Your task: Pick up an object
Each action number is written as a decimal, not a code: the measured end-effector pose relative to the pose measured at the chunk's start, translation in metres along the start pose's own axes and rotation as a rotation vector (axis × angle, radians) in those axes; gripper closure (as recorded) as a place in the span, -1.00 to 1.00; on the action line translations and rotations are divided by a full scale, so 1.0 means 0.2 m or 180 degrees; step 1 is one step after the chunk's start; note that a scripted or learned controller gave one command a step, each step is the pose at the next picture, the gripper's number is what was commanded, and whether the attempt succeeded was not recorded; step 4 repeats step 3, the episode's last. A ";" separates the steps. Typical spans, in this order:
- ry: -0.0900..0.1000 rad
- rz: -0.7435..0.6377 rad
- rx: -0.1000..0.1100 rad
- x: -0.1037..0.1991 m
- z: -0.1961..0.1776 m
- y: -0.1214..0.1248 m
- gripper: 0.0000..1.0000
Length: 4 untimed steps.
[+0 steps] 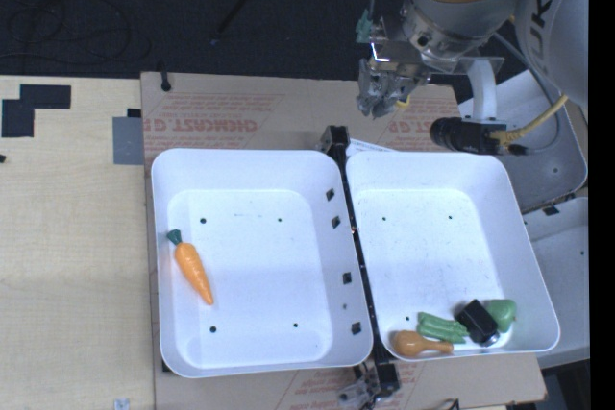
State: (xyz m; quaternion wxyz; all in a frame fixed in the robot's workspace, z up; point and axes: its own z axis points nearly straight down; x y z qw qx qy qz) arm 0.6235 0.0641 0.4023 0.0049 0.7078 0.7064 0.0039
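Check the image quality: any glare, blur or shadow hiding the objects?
Camera view: even lighting, no strong glare; the left bin shows soft shading on its floor. The carrot is sharp with a faint shadow. The gripper looks soft against the dark background. The pile in the right bin's near corner overlaps, so its edges are harder to separate.

The cardboard sheet (pixel 252 115) under the two bins carries red print, upside down and mirrored from this camera (it seems to read "CHEMCRAFT" or something close, but the letters are not sure). More red print shows at the sheet's near edge, too small to read. The arm (pixel 560 10) bears dark letters, partly cut off, perhaps "KU".
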 end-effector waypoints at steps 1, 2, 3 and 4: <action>0.0005 0.0002 0.0041 -0.20 -0.21 -0.38 1.00; 0.0001 -0.0002 0.0080 -0.24 0.19 -0.59 1.00; 0.0006 -0.0020 0.0058 0.01 0.22 -0.57 1.00; 0.0006 -0.0020 0.0058 0.01 0.22 -0.57 1.00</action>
